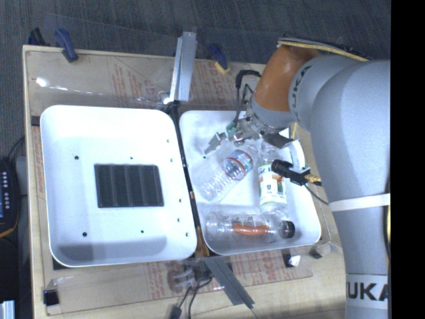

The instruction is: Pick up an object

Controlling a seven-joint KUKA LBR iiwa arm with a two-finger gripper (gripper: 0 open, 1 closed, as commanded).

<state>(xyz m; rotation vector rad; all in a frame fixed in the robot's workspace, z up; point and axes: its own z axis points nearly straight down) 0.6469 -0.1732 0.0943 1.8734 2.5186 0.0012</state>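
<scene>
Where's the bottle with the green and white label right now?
The bottle with the green and white label lies in the right bin, near its right wall, between a clear plastic bottle and the arm.

left bin [60,178] open, bottles [229,171] crowding right bin [192,128]

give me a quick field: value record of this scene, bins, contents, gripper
left bin: holds a dark ribbed rectangular pad
right bin: holds three bottles
clear bottle: lying diagonally, mid bin
white labelled bottle: right side of the bin
bottle with orange inside: lying along the near wall
gripper: low over the bin's far end, beside the clear bottle
arm: reaches in from the right
</scene>
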